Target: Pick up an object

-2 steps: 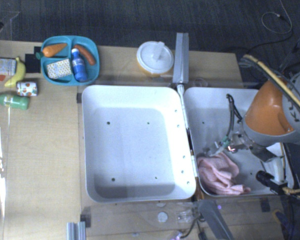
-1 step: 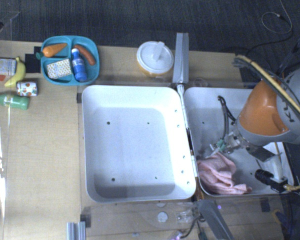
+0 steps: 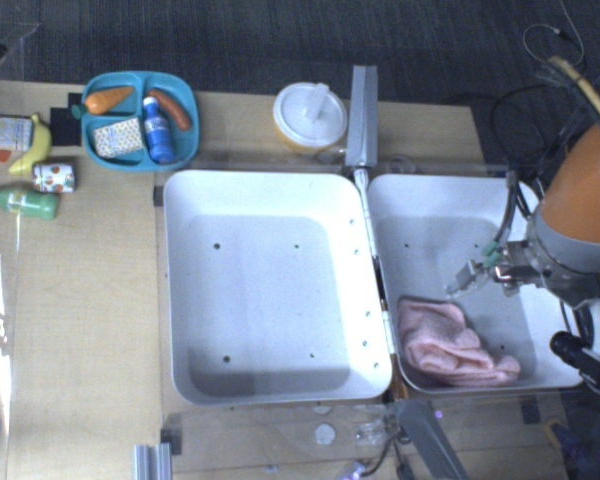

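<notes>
Gripper (image 3: 467, 277) hovering inside right bin (image 3: 430, 208), reaching in from right; finger spread too small to judge, cannot tell. Pink cloth (image 3: 448, 344) lying crumpled just below gripper, against bin's near wall, not touching it. Left bin (image 3: 270, 278) sitting beyond gripper's tip. 1 arm (image 3: 580, 208) showing orange band.

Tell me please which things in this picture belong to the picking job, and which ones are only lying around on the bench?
Belong to the job:
- pink cloth, lying in the right bin
- gripper, above that bin near the cloth

Just lying about:
- left bin
- blue divided tray with toy food
- white lidded cup
- banana, small can and green bottle at the bench's left edge
</notes>
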`<state>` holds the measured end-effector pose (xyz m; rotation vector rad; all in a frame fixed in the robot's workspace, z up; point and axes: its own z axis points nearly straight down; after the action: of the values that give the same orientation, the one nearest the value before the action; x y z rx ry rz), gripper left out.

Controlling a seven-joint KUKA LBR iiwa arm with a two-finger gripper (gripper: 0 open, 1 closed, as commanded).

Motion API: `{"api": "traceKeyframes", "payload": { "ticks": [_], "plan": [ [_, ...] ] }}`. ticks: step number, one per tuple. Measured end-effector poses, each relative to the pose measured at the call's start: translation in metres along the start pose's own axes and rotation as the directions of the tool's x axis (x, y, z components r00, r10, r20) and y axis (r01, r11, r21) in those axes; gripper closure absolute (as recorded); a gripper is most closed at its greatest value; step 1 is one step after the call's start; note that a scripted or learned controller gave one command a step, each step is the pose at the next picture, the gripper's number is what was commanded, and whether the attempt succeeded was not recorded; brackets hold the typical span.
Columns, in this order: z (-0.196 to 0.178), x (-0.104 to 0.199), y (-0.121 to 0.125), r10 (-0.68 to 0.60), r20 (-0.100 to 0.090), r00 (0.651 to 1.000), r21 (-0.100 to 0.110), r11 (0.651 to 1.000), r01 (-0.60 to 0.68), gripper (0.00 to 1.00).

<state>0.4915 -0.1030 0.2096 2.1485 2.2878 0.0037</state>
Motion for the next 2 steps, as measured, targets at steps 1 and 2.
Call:
{"api": "traceKeyframes", "payload": {
  "ticks": [1, 2],
  "plan": [
    [0.051, -0.041, 0.018, 0.013, 0.0, 1.0, 0.004, 1.0, -0.012, 0.0],
    [0.119, 0.005, 0.026, -0.087, 0.004, 0.996, -0.01, 0.996, 0.087, 0.0]
  ]
}}
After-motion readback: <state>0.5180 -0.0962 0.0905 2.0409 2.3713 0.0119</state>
